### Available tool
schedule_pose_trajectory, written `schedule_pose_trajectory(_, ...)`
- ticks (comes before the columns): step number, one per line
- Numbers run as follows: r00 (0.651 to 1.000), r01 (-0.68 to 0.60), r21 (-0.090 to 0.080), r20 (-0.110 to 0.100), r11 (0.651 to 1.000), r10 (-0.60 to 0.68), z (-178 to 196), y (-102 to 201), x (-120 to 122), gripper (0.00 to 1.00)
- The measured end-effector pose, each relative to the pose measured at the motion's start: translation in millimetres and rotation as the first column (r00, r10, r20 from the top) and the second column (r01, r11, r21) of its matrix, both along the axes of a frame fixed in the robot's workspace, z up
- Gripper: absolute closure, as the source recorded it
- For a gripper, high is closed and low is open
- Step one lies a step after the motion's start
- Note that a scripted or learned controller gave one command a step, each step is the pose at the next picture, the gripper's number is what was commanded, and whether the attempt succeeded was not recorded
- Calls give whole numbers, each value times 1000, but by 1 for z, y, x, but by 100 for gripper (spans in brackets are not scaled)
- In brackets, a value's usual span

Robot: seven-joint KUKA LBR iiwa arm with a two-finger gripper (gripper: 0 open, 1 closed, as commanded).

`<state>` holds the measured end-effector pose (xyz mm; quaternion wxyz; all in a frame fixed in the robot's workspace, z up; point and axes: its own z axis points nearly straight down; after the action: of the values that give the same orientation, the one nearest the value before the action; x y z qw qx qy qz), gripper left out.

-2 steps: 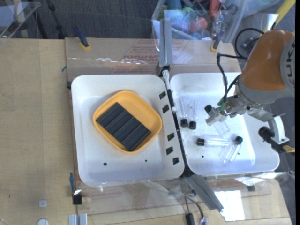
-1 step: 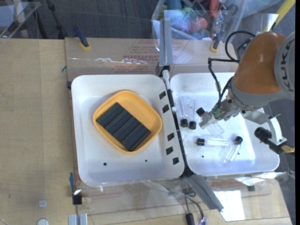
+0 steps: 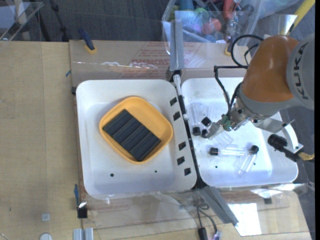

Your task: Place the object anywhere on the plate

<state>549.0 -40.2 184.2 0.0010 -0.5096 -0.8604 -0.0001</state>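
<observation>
A yellow plate (image 3: 150, 114) lies in the left bin (image 3: 95, 174). A black ribbed slab (image 3: 132, 133) rests flat on it, covering much of its middle. In the right bin (image 3: 280, 171) lie several clear tubes with black caps: one (image 3: 214, 151) at the centre, one (image 3: 253, 149) to its right, and two caps (image 3: 205, 120) (image 3: 196, 131) near the divider. My gripper (image 3: 216, 128) hangs low over the left part of the right bin, just right of those two caps. Whether anything is in it cannot be made out.
A ridge with black clips (image 3: 180, 129) divides the two bins. The arm's orange band (image 3: 267, 69) and cables hang over the right bin's far side. A clear box of coloured toys (image 3: 215, 9) stands behind the bins. A black and yellow fitting (image 3: 287, 146) sits at the right bin's edge.
</observation>
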Motion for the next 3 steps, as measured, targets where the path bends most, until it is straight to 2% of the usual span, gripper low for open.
schedule_pose_trajectory(1,988,-152,-2,5,988,152,13,37,18,100)
schedule_pose_trajectory(2,988,-151,-1,5,988,151,13,36,18,0)
schedule_pose_trajectory(3,989,-147,-1,9,989,147,23,35,19,100)
